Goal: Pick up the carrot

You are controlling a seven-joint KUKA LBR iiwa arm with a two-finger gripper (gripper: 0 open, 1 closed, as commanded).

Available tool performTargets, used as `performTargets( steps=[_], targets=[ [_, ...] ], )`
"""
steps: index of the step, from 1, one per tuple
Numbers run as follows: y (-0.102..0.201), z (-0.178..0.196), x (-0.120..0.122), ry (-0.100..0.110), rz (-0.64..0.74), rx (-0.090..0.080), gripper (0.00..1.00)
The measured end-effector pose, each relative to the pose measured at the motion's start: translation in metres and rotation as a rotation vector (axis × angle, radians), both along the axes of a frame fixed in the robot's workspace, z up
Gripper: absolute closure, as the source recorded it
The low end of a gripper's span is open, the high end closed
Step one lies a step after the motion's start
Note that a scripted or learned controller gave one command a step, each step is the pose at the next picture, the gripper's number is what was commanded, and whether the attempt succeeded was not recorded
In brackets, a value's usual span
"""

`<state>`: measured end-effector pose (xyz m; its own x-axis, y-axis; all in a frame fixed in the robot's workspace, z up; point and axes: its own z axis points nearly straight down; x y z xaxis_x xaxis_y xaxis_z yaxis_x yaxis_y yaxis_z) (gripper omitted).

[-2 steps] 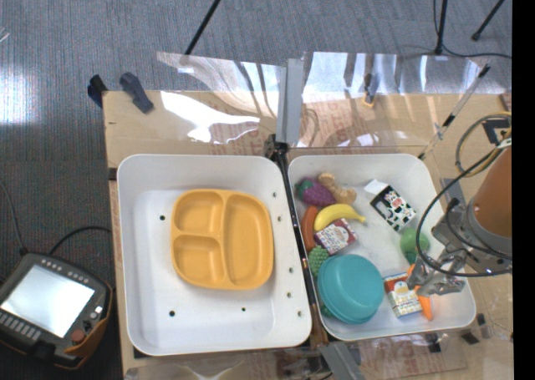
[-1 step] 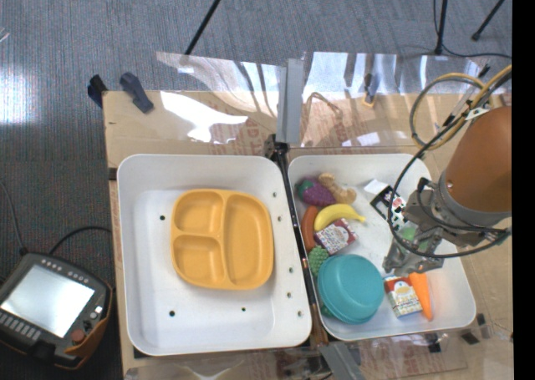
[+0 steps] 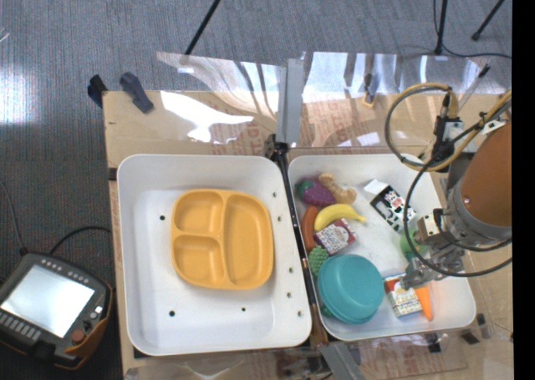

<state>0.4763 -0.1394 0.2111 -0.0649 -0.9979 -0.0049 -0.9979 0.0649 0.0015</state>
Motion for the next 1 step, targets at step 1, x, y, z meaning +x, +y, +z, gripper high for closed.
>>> performTargets(
  steps=[1],
  targets=[
    [-0.0054, -0.0058, 0.0408, 0.001, 0.202, 0.002, 1.0]
  ],
)
